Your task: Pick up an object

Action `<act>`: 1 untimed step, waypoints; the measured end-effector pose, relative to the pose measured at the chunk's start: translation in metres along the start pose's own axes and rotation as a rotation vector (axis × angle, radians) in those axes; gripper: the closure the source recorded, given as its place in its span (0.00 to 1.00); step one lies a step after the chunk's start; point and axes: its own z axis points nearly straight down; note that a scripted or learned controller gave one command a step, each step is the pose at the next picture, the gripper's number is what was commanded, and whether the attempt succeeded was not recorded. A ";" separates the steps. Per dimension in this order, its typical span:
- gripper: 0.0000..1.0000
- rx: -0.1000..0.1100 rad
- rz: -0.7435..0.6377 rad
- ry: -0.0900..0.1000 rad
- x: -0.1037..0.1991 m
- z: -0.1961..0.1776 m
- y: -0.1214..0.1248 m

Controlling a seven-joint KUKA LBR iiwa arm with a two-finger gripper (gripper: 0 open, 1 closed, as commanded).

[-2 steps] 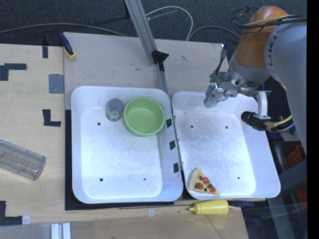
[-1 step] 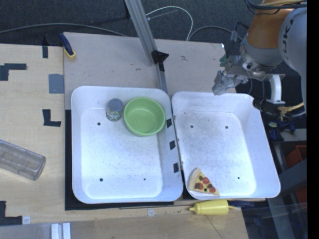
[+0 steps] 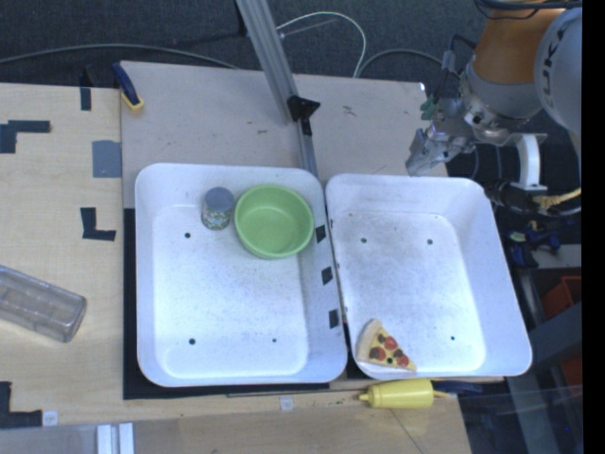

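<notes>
Two white bins side by side, gripper (image 3: 427, 154) above right bin's (image 3: 492, 253) far rim, finger state unclear, pizza slice toy (image 3: 383, 346) near-left corner, left bin (image 3: 156, 282) holding green bowl (image 3: 274, 220) beside small jar (image 3: 217, 208), yellow bottle (image 3: 401, 394) outside near edge

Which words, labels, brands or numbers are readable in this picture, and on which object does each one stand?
None can be read.
The small grey-lidded jar has a wrapper too blurred to read.
The green plastic bowl, the toy pizza slice, the yellow squeeze bottle and the clear plastic container show no lettering.
</notes>
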 end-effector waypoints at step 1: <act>1.00 0.004 -0.003 0.000 0.045 0.016 -0.013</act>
